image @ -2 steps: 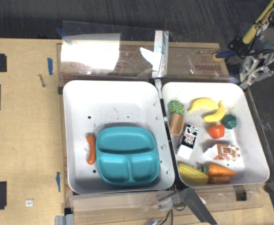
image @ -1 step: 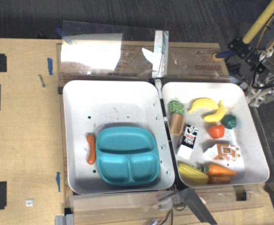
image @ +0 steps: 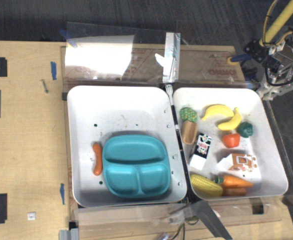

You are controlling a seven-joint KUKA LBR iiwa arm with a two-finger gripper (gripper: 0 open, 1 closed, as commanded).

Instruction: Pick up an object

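Left bin (image: 81, 104): teal tray (image: 135, 165) at centre-front, three compartments; orange sausage (image: 97, 159) just beside its left edge.

Right bin (image: 271, 134): ice-cream cone (image: 189, 125) at the left wall, black-white card (image: 202, 146) beside it, corn (image: 205, 185) at front left touching carrot (image: 235, 182). Banana (image: 223, 115) at rear, tomato (image: 231, 140) below it, green piece (image: 245, 129) touching the banana tip. White-orange box (image: 242, 162) near centre-right.

Gripper (image: 281, 69) off the surface, beyond the right bin's rear corner, well apart from all objects; fingers' state: cannot tell.
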